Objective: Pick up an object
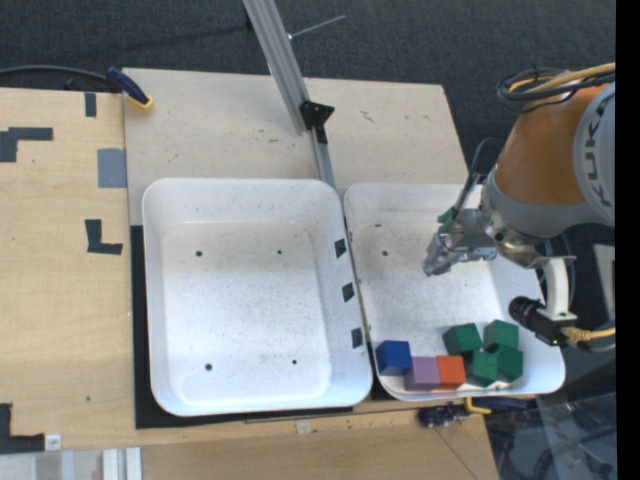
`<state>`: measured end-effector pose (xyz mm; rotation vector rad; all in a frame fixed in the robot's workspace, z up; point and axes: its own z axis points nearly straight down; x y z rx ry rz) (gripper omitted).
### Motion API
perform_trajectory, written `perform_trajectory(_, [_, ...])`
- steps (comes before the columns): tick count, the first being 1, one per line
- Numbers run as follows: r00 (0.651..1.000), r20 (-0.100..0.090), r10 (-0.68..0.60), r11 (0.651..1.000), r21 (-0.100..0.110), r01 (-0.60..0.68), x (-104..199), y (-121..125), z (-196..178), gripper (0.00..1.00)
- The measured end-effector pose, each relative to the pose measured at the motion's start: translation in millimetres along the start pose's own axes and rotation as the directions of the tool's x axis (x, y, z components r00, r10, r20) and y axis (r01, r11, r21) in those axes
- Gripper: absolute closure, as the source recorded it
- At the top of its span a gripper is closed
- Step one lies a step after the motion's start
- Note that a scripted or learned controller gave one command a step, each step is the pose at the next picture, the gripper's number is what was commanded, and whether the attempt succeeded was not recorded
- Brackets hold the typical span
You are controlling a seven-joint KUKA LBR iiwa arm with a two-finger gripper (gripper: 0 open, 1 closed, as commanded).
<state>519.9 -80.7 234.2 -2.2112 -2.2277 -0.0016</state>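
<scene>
A light wooden table (60, 268) carries two shallow white plastic bins side by side. The left bin (245, 293) shows nothing but a speckled floor. The right bin (400, 228) holds a cluster of small blocks along its near edge: from left to right, one blue cube (394, 356), one purple cube (426, 371), one orange cube (451, 369), then a heap of green blocks (485, 351), seemingly three or four, too jumbled to count surely. Above the middle of the right bin hangs the grey metal claw (440, 257) of the robot arm (548, 173), which enters from the right, grey with an orange band. Whether the claw is apart or together cannot be told, and nothing shows between its tips. The step in hand looks like the approach, before any grasp. The next move likely calls for travelling toward the near edge, settling over one block, perhaps the blue cube standing a little clear, then lowering around it
</scene>
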Motion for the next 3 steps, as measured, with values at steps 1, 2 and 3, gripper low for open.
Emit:
perform_trajectory(1, [1.0, 0.0, 0.0, 1.0, 0.0, 0.0, 52.8, -7.5, -8.2, 1.0])
perform_trajectory(2, [1.0, 0.001, 0.001, 1.0, 0.002, -0.001, 104.6, -20.6, -3.1, 1.0])
perform_trajectory(3, [1.0, 0.001, -0.001, 1.0, 0.002, 0.001, 166.1, -28.6, 0.5, 1.0])
